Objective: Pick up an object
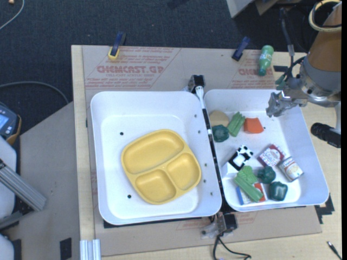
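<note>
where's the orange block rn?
In the right bin, toward its far side: the orange block lies just right of a green piece, below and left of the tool.

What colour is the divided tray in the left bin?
Yellow: the divided tray shows plainly in the camera view.

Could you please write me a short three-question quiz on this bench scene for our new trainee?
1. True or false: the yellow divided plate lies in the left bin.
2. Which lies nearest the gripper? A) the small can B) the orange block C) the black-and-white toy
3. Fill in: the green bottle lies on the bench, outside the ____ bin.

Key: 1 true. 2 B, the orange block near the right bin's far edge. 3 right.
</note>
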You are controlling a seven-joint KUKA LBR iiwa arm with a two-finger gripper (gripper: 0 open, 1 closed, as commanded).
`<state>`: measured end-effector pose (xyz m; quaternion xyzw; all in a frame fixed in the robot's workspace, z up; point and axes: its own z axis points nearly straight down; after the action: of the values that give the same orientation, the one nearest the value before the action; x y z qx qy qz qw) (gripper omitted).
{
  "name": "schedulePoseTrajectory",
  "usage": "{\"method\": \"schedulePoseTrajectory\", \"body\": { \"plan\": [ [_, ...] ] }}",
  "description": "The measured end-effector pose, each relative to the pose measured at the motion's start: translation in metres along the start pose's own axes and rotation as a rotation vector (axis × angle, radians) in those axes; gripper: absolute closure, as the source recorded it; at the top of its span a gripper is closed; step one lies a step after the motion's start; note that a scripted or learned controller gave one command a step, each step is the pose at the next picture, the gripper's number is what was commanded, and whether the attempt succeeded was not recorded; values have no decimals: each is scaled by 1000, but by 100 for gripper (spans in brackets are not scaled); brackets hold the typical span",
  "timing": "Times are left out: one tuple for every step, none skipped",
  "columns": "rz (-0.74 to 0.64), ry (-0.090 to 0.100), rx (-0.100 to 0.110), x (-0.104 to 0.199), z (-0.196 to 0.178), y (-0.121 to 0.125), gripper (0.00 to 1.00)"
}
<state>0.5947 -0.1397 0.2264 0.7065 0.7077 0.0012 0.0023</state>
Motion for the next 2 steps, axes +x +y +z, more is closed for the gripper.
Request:
{"method": "schedulePoseTrajectory", "body": {
  "plan": [
    [-2, 4, 9, 43, 7, -32, 100],
    [-3, 4, 9, 85, 3, -62, 100]
  ]
}}
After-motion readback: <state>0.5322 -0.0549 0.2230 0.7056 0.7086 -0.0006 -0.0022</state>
